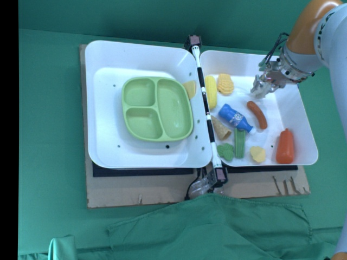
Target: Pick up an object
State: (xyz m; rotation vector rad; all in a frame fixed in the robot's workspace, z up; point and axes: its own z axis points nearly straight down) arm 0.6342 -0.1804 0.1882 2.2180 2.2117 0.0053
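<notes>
The gripper (259, 88) hung slightly open, holding nothing, near the right bin's (303, 121) far edge; dropping squarely over the sausage (257, 115) seemed wisest.

corn cob (210, 92): yellow, lay lengthwise right by the divider in the right bin
ridged yellow piece (225, 84): sat just beside the cob
sausage (257, 115): reddish-brown, lay at a slant mid-bin
blue bottle (235, 118): white cap, on its side, near the sausage
green pod (239, 143): below the bottle
orange-red bottle (285, 146): lay near the bin's right wall
</notes>
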